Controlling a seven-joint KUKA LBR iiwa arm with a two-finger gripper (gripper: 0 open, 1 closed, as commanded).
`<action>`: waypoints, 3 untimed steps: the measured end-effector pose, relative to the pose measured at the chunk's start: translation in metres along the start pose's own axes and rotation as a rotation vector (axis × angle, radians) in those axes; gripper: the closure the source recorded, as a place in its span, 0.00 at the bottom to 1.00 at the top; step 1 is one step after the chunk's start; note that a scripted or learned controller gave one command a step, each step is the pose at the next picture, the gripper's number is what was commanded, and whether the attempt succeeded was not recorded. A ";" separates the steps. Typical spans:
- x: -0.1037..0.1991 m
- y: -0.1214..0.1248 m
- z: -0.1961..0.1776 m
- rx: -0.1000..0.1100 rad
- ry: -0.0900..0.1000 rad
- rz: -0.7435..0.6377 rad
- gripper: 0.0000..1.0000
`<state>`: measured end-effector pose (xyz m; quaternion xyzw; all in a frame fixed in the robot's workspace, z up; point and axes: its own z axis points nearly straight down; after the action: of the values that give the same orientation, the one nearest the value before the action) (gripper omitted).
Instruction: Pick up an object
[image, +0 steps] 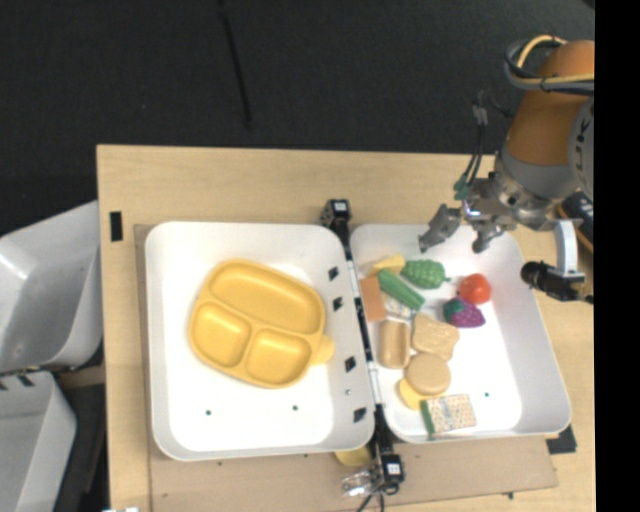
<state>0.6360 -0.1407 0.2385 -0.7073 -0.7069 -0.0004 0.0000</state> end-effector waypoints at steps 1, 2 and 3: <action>-0.030 -0.047 0.141 0.009 0.001 0.003 0.00; -0.028 -0.106 0.138 0.005 -0.001 0.001 0.00; -0.004 -0.147 0.052 -0.004 -0.001 -0.003 0.00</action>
<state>0.4895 -0.1448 0.1865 -0.7063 -0.7079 -0.0014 -0.0019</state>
